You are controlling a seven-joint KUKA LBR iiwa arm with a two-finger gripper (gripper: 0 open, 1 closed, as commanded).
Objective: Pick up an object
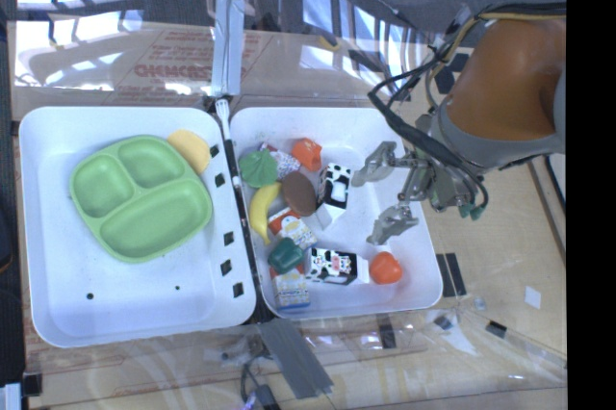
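The arm [505, 81] comes in from the right of the camera view, its orange band high at the upper right and the grey wrist angled down and leftward over the right bin [423, 249]. The gripper [382, 194] sits above the right half of that bin, its 2 fingers [375, 166] pointing left toward the pile of objects. The jaws are spread wide, 1 finger nearer the back of the bin and the other [390, 225] nearer the front, with bare white bin floor between them and nothing pinched. Dark cables loop from the wrist up toward the band.

The objects to pick lie in the right bin, mostly crowded against its left wall. A yellow banana [261, 209] lies by the divider, with a green leafy piece [257, 167] just behind it and a brown oval piece [299, 193] beside it. An orange piece [306, 153] sits at the back of the pile. A black-and-white carton [336, 186] stands just left of the fingertips, close to them but apart. A second black-and-white carton [332, 266] lies near the front wall, with a dark green piece [285, 255] to its left. A red-orange tomato [385, 269] rests alone near the front, just below the front finger.

In the left bin [43, 235] lies a green divided plate [141, 196] with 3 compartments, and a yellow piece [192, 149] touches its back right edge.
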